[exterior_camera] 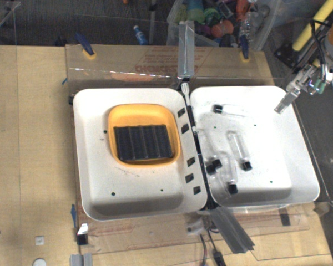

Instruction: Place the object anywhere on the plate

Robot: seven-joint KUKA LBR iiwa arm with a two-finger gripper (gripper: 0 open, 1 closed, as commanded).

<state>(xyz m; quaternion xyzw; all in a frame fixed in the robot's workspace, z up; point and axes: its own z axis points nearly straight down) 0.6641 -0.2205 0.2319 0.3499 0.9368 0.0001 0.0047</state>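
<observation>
Clear tubes [236, 148] in right bin [277, 143], end effector [281, 106] above rim

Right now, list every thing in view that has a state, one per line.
Orange plate: in the left bin, upright, carrying a dark ridged block.
Clear tubes with black caps: lying loose in the right bin.
Claw: above the right bin's far right corner, apart from the tubes.

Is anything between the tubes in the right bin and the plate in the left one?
Yes: the raised rims where the two bins meet run between the clear tubes and the orange plate. The plate already carries a dark ridged block. The gripper is at the right bin's far corner, with nothing between it and the tubes.
</observation>
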